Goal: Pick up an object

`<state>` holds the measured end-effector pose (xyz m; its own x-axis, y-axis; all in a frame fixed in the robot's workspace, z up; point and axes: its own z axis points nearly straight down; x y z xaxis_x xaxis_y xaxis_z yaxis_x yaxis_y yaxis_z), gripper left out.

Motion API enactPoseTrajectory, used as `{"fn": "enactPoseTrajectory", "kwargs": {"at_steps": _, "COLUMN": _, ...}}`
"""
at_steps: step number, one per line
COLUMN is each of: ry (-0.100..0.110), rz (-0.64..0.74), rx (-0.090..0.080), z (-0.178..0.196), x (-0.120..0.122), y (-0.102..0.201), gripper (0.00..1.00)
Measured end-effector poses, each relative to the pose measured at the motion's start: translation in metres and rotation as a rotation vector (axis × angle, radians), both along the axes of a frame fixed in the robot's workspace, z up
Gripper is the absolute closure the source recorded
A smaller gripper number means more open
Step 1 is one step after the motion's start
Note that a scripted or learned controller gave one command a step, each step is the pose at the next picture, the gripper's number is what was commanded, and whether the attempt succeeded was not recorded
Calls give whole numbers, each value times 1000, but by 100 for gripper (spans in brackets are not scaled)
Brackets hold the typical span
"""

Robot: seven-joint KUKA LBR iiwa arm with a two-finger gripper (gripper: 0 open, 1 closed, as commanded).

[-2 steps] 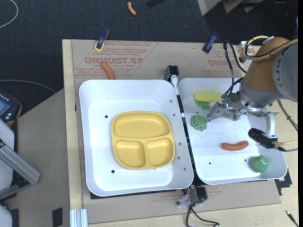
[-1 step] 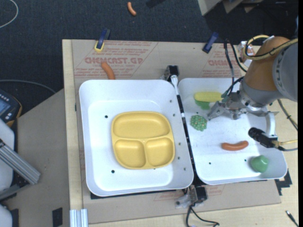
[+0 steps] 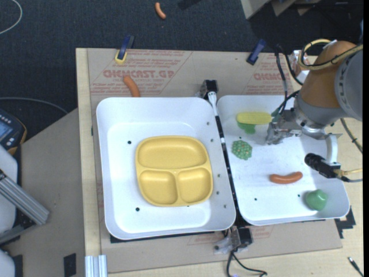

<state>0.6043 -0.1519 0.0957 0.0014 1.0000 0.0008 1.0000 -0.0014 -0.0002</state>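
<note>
1. Pincer [image 3: 277,133] is hovering in the right bin [image 3: 253,203]; I cannot tell its state
2. Yellow-green piece [image 3: 252,119] is lying just left of the pincer, long axis running left-right
3. Sausage [image 3: 286,178] is waiting nearer us

Grey arm w/ orange band reaches in from right, end effector [image 3: 277,133] angled down-left.
</note>
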Motion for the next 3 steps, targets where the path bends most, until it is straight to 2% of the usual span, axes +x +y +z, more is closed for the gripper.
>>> {"fn": "enactPoseTrajectory", "kwargs": {"at_steps": 1, "ry": -7, "rz": 0, "rx": -3, "z": 45, "x": 2, "y": -6, "gripper": 100}}
{"fn": "enactPoseTrajectory", "kwargs": {"at_steps": 3, "ry": -6, "rz": 3, "rx": -3, "z": 132, "x": 10, "y": 2, "gripper": 100}}
